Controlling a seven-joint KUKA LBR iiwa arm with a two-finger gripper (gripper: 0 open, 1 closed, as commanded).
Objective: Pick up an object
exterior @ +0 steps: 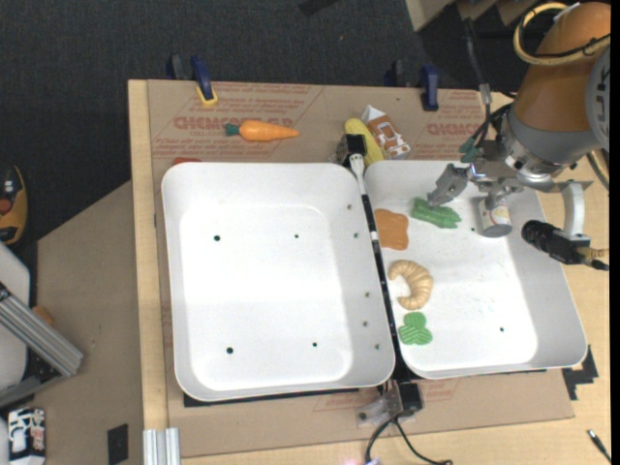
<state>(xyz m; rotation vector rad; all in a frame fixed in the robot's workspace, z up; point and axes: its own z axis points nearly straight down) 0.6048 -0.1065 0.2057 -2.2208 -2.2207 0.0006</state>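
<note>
Green toy pea pod, one of four toys in the right bin, lies at the bin's far end. The gripper hovers just right of it, fingers spread, pinching nothing. Nearer lie an orange slice, a croissant and a green leafy piece. The left bin holds no toys. On the board beyond the bins: one carrot, one banana and one small carton.
</note>
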